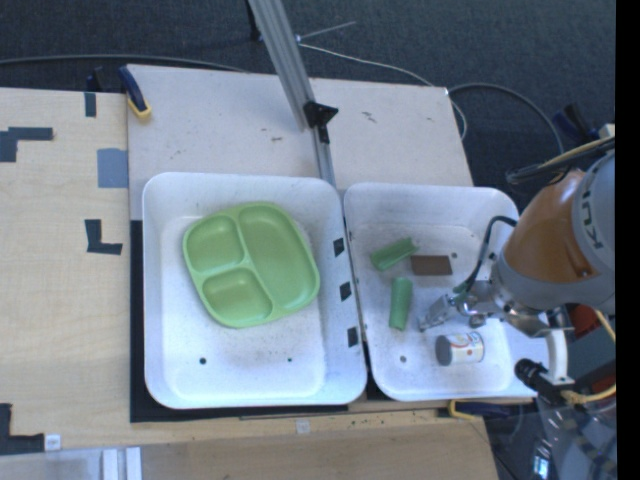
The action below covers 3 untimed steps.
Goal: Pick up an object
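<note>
Four loose items in right bin (470, 203); hand (440, 315) low beside green block (400, 303), grasp state unreadable, nothing lifted yet.

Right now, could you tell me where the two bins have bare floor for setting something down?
Left bin: a bare strip along the near wall below the green divided plate. Right bin: bare along the far wall. Crowded mid-bin, where two green blocks, a brown block, a small can and the gripper cluster.

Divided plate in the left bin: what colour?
Light green plate, seen clearly in the camera view.
</note>
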{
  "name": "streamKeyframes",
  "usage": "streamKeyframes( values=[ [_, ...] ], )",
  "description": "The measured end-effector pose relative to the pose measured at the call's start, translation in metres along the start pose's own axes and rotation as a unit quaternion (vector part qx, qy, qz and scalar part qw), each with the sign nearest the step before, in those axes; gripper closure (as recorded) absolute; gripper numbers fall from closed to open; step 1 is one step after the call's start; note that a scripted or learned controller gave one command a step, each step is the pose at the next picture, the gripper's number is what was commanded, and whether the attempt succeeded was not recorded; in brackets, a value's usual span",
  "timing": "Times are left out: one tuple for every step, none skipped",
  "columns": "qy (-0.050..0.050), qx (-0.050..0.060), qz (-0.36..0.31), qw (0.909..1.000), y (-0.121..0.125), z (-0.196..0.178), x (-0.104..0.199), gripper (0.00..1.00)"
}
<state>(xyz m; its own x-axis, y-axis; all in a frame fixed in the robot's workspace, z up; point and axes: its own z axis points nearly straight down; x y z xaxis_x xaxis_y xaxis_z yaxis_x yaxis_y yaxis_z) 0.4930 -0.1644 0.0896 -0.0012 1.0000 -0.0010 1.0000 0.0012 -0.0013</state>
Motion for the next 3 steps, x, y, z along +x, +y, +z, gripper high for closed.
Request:
streamKeyframes(
  values=[
    [0.001,0.001,0.000,1.0000,0.000,-0.010,0.001,1.00],
    [0.000,-0.002,0.000,1.0000,-0.003,-0.053,0.005,1.00],
    [0.000,-0.003,0.000,1.0000,-0.006,-0.112,-0.003,1.00]
  ],
)
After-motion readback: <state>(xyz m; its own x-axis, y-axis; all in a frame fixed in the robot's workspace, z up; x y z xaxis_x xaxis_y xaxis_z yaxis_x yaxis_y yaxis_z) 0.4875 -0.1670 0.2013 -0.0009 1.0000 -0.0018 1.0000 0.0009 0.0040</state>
